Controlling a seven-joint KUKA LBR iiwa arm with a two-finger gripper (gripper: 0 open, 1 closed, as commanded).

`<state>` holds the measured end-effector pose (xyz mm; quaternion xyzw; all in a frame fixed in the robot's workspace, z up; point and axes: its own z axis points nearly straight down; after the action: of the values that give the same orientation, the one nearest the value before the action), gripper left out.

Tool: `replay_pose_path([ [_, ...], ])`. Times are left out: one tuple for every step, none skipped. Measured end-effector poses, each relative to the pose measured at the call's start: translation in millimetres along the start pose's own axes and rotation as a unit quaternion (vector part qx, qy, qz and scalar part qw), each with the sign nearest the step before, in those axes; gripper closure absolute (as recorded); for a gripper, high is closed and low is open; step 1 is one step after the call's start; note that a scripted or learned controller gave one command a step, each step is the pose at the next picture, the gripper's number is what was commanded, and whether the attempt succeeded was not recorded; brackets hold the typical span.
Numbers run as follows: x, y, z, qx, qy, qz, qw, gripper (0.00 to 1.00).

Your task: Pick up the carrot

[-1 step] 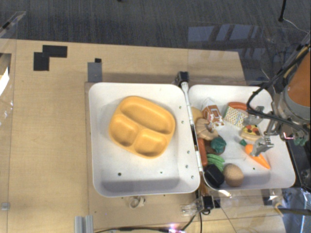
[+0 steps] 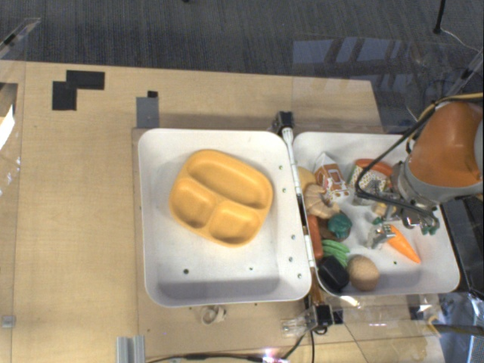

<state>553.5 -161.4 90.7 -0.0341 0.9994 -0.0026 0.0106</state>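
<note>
smooth white plastic bins (image 2: 219, 290), glossy yellow plastic tray (image 2: 221, 197), matt wood-look bench (image 2: 68, 240), glossy orange carrot (image 2: 406, 248).

No text, number or brand can be read anywhere. A small carton (image 2: 330, 178) in the right bin (image 2: 439, 278) has red and white printing, too blurred to make out. Black square marks (image 2: 76, 88) sit on the far left of the bench (image 2: 68, 240), with no lettering.
</note>
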Motion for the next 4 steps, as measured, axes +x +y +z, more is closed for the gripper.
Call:
replay_pose_path([
  [24.8, -6.1, -0.3, 0.000, 0.001, 0.155, 0.9879, 0.00],
  [58.4, 7.7, -1.8, 0.000, -0.001, 0.205, 0.9788, 0.00],
  [-33.6, -3.2, 2.0, 0.000, 0.002, 0.291, 0.9568, 0.00],
  [26.4, 18.8, -0.3, 0.000, 0.002, 0.304, 0.9528, 0.00],
])
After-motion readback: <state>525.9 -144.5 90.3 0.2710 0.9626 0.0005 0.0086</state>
